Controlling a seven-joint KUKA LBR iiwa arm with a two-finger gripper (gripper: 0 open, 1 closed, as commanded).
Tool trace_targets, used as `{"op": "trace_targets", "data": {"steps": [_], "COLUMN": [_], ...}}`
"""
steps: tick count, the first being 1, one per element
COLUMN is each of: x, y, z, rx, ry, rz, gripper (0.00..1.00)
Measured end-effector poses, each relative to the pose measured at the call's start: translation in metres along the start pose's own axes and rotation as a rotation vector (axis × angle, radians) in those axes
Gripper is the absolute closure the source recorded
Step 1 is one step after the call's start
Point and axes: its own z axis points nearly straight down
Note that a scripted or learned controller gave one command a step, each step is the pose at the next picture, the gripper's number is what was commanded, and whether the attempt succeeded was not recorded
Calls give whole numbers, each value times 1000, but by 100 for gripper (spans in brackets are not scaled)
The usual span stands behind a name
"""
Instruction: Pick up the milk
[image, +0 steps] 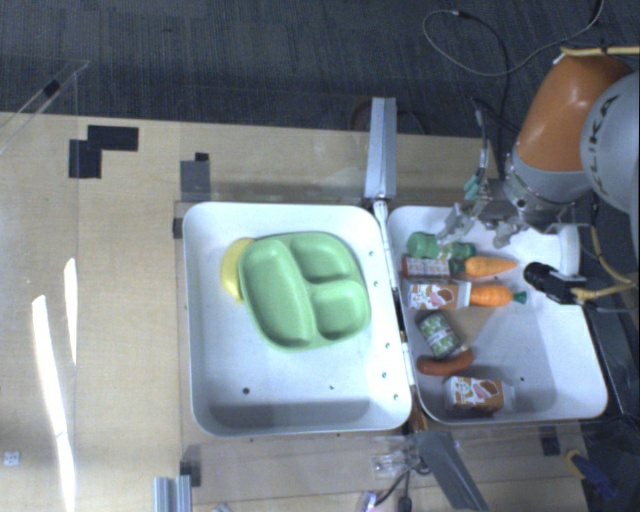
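while the arm reaches in from the right, the scene reads as follows.
milk: probably the small carton (437, 295) lying on its side in the right bin (560, 385), label up, white cap end toward the right; which pack is the milk is a judgement from the label alone.
neighbours: a similar carton (427, 267) just beyond it; two carrots (490, 266) at its right; a dark can (437, 332) just nearer.
handling: likely light, thin-walled and a little crushable, with a smooth printed skin that may slip; best taken across the narrow body, mid-length, clear of the carrot touching its cap end.
gripper: the gripper (482, 215) hangs over the far edge of the right bin, near a green item (423, 244); whether it is apart or together cannot be told.
left bin (200, 300): holds a green divided tray (300, 290), glossy moulded plastic, over something yellow (232, 268).
other textures: a sausage (443, 363) and a brown pouch (473, 393), both shiny.
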Motion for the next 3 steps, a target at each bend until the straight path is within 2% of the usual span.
{"op": "trace_targets", "data": {"steps": [1,2,3], "x": [2,-10,-9], "y": [-33,-82,-79], "z": [108,107,98], "rx": [-12,-16,-20], "ry": [-1,-2,-1], "rz": [-122,-147,-148], "gripper": [0,0,100]}}
